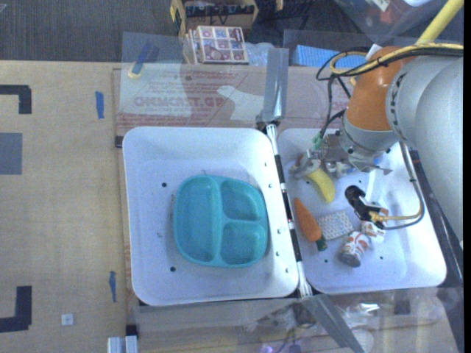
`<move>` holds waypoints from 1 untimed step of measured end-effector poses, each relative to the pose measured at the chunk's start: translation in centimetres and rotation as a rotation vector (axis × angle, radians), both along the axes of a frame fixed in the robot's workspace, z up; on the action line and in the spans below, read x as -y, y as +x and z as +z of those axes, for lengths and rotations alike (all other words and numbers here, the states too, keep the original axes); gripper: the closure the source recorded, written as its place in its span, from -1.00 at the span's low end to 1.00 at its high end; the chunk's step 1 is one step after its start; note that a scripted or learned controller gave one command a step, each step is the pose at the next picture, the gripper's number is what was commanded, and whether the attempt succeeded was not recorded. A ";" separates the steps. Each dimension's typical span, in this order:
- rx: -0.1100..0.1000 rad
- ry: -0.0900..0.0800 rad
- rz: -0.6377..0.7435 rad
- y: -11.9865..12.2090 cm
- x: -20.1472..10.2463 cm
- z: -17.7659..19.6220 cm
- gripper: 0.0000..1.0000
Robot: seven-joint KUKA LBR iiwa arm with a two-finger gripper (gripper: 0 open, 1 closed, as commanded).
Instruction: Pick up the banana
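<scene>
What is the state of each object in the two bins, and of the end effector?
Banana: lying in the right bin, directly under the end effector, not visibly lifted.
Carrot: lying flat, near the bins' divider.
Divided teal plate: upright in the left bin.
Small figure: lying on its side.
End effector: low over the banana.

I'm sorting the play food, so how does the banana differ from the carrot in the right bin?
The banana is yellow and curved; the carrot is orange and straight. The banana lies right under the gripper; the carrot lies nearer the bin divider, apart from it. Both rest slanted in the right bin.
</scene>
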State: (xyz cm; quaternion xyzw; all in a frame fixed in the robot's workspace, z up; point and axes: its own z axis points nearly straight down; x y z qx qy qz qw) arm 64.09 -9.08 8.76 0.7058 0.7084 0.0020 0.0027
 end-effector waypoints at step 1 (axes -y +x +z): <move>0.003 0.000 0.002 0.1 0.0 1.2 1.00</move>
